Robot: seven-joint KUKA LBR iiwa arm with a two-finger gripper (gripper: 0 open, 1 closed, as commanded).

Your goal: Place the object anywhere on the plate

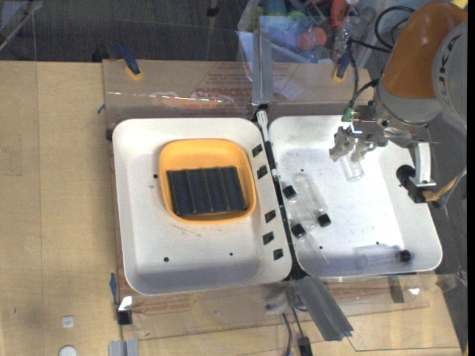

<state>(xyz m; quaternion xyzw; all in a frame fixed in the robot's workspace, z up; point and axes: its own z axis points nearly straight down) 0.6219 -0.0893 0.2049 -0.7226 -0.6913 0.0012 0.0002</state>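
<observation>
An orange-yellow plate (pixel 204 154) lies in the left bin (pixel 141 251), and a dark ribbed rectangular block (pixel 206 191) rests flat on it. My gripper (pixel 347 154) hangs over the upper middle of the right bin (pixel 415 221), well away from the plate. Just below it a pale, clear shape (pixel 353 170) blurs into the white floor. Several clear tubes with black caps lie in the right bin: one near the divider (pixel 303 188), one at the front right (pixel 380 256), and black caps (pixel 323 218) near the centre.
A row of black clips (pixel 269 215) runs along the divider between the bins. A clear tub of colourful items (pixel 312 13) stands behind the bins. The arm's orange band (pixel 415 50) looms over the right bin's far corner. Cables (pixel 423 176) hang at the right.
</observation>
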